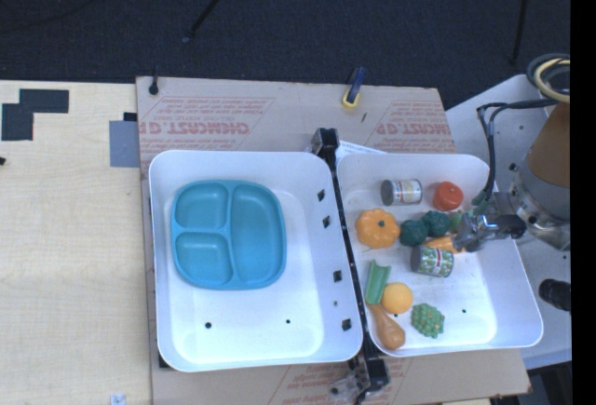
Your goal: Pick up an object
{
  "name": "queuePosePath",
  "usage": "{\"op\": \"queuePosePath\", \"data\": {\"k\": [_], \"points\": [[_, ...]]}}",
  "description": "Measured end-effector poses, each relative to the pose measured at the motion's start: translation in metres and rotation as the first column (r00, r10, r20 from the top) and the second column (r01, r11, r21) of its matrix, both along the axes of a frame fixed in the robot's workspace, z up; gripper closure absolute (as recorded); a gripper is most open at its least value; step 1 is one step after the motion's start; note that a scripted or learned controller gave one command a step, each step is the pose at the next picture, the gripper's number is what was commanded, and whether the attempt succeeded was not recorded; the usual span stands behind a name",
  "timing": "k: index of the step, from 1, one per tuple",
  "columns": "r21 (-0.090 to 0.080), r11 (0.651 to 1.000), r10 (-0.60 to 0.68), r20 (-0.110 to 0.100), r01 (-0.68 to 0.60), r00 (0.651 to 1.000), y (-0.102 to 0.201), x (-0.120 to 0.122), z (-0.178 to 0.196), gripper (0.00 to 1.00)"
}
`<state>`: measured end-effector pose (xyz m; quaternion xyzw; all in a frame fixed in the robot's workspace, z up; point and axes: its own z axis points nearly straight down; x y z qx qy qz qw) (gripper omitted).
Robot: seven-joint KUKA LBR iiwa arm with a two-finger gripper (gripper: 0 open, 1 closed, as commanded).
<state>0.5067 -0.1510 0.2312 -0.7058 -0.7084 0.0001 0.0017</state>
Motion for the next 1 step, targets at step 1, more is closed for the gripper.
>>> {"op": "queuePosePath", "data": {"k": [1], "points": [[-0.001,1.0,0.0,0.001,0.0,1.0,0.0445,0.0092,0.0042,1.0]]}}
